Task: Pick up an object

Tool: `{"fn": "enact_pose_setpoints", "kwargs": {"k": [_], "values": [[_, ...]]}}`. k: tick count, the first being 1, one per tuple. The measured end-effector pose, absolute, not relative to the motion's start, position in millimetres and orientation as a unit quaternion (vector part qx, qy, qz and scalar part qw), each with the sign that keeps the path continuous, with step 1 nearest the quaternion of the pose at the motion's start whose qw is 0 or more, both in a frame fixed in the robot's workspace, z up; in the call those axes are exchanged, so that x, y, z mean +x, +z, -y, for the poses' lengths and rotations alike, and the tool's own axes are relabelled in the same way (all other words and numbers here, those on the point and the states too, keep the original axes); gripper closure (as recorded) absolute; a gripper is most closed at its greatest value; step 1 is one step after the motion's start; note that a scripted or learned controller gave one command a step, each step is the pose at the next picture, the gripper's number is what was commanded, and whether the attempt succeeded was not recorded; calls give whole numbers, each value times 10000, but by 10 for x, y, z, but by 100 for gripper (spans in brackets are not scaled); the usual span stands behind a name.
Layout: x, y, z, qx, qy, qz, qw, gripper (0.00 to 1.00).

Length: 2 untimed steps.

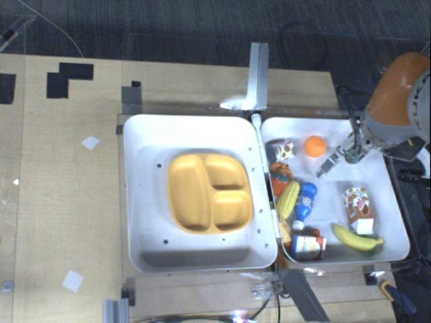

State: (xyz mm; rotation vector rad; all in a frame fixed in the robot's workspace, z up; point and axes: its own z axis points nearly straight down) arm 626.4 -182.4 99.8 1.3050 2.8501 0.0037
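The hand [335, 160] hangs low in the right bin [397, 200], and I cannot tell its state. An orange ball [314, 146] lies just left of it; a carton [358, 209] and banana [357, 237] sit nearer the camera.

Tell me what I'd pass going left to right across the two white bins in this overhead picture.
Yellow divided tray → corn cob → blue bottle → orange ball → gripper → small carton.
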Motion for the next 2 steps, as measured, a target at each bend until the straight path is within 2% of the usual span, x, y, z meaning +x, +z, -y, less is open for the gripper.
{"fn": "enact_pose_setpoints", "kwargs": {"k": [1, 2], "values": [[6600, 868, 1087, 3839, -16, -9234, -13, 0], [6650, 997, 1085, 3793, -9, -9252, 81, 100]]}}
